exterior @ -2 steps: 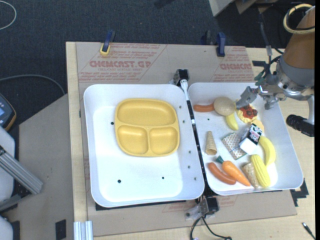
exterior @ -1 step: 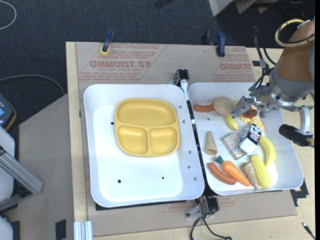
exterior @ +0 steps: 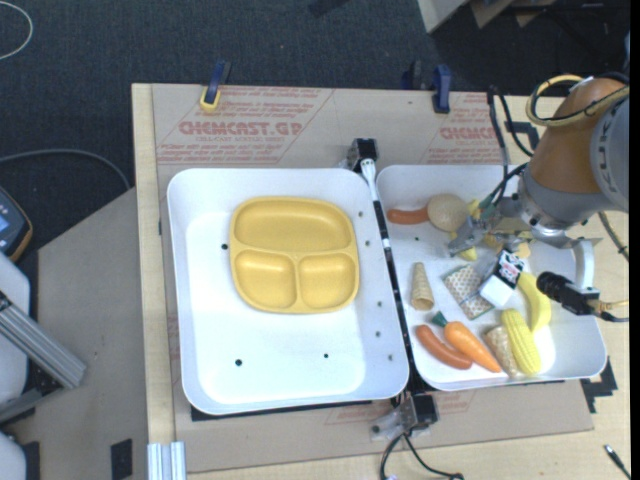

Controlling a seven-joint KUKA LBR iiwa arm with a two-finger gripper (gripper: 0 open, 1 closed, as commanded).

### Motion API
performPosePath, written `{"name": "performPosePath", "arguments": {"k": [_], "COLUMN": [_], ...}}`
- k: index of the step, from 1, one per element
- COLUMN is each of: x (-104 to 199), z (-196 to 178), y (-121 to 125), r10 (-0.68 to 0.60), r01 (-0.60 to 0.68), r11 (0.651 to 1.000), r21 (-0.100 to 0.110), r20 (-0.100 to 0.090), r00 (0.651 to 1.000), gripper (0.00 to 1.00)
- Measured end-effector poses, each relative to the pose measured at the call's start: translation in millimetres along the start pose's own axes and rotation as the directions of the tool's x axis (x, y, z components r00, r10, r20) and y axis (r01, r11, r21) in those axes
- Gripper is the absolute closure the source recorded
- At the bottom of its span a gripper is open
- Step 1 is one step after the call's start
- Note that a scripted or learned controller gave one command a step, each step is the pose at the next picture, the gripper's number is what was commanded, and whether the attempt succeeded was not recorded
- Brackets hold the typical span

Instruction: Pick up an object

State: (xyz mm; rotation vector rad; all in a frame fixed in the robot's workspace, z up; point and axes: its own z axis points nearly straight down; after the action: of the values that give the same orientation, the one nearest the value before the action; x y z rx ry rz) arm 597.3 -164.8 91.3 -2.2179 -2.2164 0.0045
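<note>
The two-finger gripper (exterior: 478,230), finger state indeterminate, hovers over the right white bin (exterior: 590,353); it should centre on one isolated item, e.g. the beige round toy (exterior: 446,210), before closing.

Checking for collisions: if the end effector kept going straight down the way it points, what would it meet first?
Probably the small white item lying under the end effector in the right bin, beside the waffle piece. Depth is hard to judge from this slanted view.

Dark blue-grey carpet (exterior: 120,28) covers the floor. The bench is a brown board (exterior: 290,118). Two clamps (exterior: 213,88) grip its far edge.
</note>
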Motion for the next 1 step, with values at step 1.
{"name": "performPosePath", "arguments": {"k": [1], "x": [0.5], "z": [6.9], "y": [0.0], "r10": [-0.001], "r01": [0.001], "r11": [1.0], "r21": [-0.003], "r20": [0.001], "r00": [1.0], "gripper": [0.0]}}
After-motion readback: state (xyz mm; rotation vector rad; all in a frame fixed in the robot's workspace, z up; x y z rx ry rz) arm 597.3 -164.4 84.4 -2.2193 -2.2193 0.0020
